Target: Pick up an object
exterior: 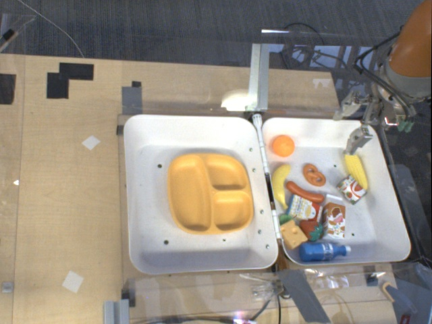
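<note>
Your pincer (359,139) hangs over the far right part of the right bin (398,214), just above the corn cob (356,169). You cannot tell from this slanted view whether it is apart or together, and nothing shows clamped in it. The grey arm with its orange band (412,52) comes in from the upper right corner, with cables looping around the wrist.

Taking the corn cob as your landmark: it lies tilted near the right wall of the bin, directly below the pincer tip. Touching its lower end sits a small red-and-white carton (352,190). To the left of the cob you see a brown pretzel (314,174), and further up-left an orange (283,145) near the bin's far left corner. Left and slightly below the cob, a banana (280,183) lies along the bin's left wall. Below-left of the cob a red sausage (305,193) rests across a cluster of small packets, with a cracker (292,234) at its lower edge. Well below the cob, a blue bottle (322,251) lies on its side by the near wall.

Far left of the cob, across the divider, the left bin (145,154) carries a yellow sectioned tray (209,192) in its middle. Both bins sit on the pale wooden bench (61,201).
</note>
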Available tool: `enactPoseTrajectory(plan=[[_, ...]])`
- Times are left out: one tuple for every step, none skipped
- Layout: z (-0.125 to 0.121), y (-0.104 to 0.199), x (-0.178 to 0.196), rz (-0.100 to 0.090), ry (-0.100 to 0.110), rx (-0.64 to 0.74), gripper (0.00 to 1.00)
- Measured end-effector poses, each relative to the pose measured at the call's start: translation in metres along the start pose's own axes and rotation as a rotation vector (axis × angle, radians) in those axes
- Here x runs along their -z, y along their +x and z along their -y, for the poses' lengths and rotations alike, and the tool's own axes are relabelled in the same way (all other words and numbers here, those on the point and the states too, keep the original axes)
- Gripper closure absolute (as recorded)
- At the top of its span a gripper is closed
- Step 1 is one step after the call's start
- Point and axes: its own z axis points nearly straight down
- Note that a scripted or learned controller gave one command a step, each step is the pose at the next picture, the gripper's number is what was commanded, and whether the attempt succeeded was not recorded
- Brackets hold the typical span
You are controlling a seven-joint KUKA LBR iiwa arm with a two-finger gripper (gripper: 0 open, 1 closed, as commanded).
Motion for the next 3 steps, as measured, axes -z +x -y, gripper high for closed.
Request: enactPoseTrajectory(plan=[[-0.005,0.002,-0.101,-0.015,0.000,-0.208,0.00],[0.010,0.014,-0.113,-0.009,0.000,-0.534,0.00],[-0.034,0.047,-0.112,-0.001,-0.001,-0.841,0.00]])
